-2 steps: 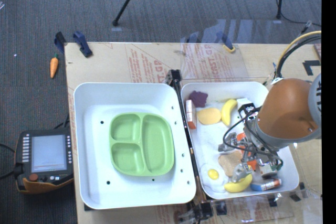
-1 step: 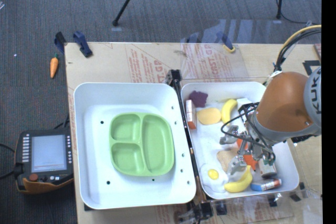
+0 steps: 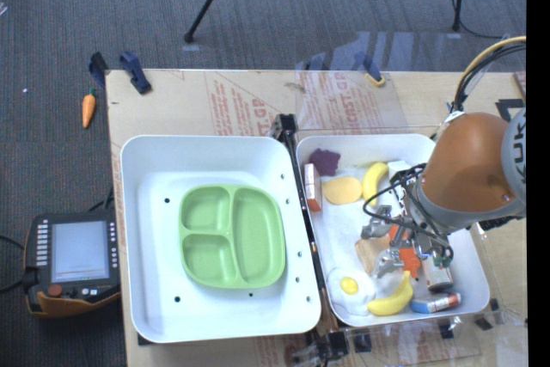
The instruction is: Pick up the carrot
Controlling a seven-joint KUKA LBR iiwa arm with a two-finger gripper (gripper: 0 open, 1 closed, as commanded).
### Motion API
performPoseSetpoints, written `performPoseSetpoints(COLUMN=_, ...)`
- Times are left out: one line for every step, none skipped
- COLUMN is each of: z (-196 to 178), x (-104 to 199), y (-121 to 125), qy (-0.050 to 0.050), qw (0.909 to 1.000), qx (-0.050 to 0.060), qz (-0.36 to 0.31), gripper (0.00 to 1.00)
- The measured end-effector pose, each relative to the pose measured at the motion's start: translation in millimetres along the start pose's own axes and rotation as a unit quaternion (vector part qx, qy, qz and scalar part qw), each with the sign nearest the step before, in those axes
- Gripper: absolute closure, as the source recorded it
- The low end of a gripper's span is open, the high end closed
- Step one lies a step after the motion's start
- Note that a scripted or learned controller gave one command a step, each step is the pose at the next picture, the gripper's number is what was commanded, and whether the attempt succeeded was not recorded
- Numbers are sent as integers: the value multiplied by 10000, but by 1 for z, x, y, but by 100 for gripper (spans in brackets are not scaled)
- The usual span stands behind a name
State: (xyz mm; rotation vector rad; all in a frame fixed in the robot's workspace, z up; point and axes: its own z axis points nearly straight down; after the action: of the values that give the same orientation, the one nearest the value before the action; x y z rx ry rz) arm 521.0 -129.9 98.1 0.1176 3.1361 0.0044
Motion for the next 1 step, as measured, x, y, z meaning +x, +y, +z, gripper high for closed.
performPoseSetpoints(z=-13, x=-47, y=53, qy=3, qw=9989, qx=-1, qz=468, gripper=100)
